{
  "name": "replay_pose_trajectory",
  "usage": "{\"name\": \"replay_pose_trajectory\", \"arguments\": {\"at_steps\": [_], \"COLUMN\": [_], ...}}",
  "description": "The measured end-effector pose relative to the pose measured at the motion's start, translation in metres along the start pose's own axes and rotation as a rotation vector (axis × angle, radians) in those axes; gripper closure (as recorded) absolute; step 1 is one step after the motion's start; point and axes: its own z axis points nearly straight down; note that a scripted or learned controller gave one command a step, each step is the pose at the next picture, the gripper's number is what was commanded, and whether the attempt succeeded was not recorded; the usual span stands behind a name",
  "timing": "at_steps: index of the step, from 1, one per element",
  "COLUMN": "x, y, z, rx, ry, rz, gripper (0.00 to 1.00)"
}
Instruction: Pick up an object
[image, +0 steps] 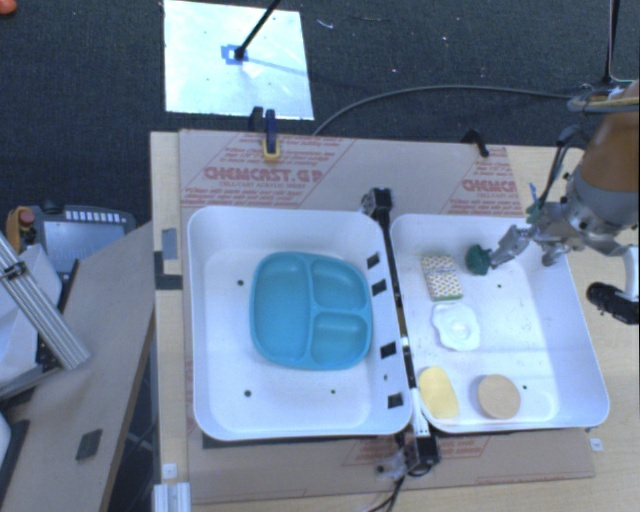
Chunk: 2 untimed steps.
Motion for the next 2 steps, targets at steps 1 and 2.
{"name": "replay_pose_trajectory", "arguments": {"at_steps": [1, 2], "x": [0.000, 0.002], "y": [0.003, 0.009], "z": [-0.007, 0.053], "rx": [-0.012, -0.010], "ry": [-0.002, -0.002], "rz": [-0.003, -0.005], "gripper": [0.00, 0.00]}}
